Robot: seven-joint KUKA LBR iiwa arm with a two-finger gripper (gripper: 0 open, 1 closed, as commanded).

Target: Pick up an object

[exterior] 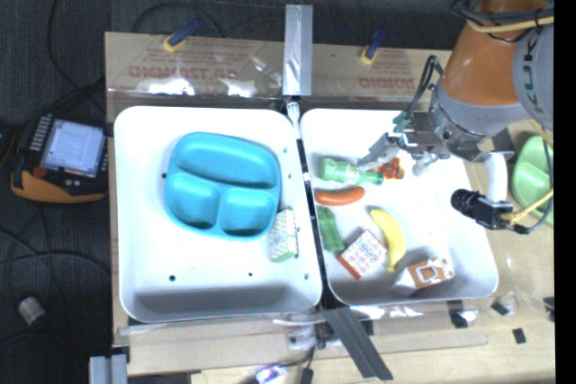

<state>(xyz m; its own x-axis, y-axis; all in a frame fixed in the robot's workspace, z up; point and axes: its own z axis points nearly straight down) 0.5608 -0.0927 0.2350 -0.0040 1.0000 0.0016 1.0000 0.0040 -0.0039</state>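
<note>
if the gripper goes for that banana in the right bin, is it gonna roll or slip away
The banana is curved and lies flat, so it would more likely pivot or slide than roll. Its skin looks smooth and the white bin glossy, so a glancing touch may push it away. It lies against the red and white carton, which could block one side of a grasp.

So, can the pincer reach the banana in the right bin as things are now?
Probably yes. The banana lies on top in the right bin, with nothing over it. The pincer hangs above the green bottle, further back. The red carton touching the banana may crowd a grasp.
</note>
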